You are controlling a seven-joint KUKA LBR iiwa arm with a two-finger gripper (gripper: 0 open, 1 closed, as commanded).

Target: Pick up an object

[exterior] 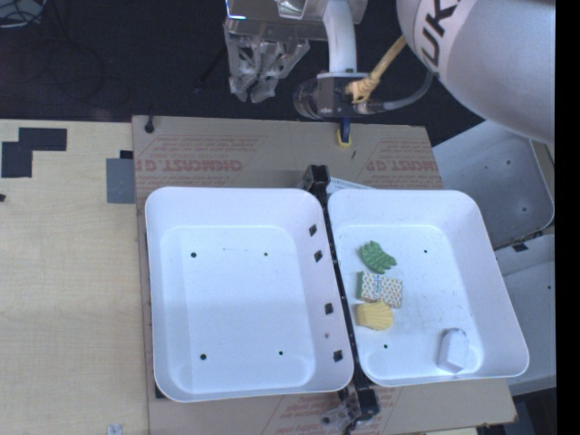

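Hand is hanging high behind the bins, well off the table; fingers are blurred, so can't tell if spread or pinched. Targets are sitting in the right bin: green piece, patterned block, yellow piece clustering by the divider, probably pale lump near the corner.
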